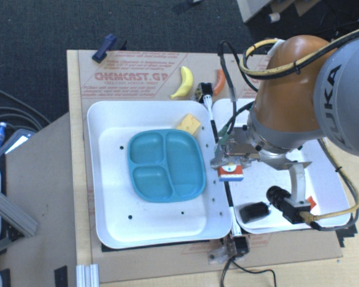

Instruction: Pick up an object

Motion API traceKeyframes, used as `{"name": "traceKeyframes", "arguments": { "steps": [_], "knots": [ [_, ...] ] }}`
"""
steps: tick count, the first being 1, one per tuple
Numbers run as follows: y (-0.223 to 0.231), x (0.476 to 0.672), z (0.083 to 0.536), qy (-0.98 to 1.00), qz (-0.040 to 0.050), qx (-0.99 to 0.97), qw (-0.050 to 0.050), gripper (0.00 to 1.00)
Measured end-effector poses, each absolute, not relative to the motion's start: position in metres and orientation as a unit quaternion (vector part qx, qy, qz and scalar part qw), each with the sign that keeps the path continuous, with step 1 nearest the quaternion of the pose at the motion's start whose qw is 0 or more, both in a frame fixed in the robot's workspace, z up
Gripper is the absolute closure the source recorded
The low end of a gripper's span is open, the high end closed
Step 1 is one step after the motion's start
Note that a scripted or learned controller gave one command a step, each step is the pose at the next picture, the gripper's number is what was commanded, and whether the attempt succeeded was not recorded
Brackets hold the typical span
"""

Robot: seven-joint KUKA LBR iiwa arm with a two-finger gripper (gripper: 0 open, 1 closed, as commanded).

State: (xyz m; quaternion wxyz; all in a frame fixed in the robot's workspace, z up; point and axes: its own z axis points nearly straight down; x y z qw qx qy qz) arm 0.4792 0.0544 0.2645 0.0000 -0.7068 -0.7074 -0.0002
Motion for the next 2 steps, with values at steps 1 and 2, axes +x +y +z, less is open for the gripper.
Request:
{"name": "traceKeyframes", "arguments": {
  "steps": [1, 2],
  "knots": [
    [0.034, 0.479, 0.250, -0.707, 0.0011, -0.707, 0.001, 1.00],
    [0.065, 0.479, 0.257, -0.707, 0.0002, -0.707, 0.000, 1.00]
  ]
}}
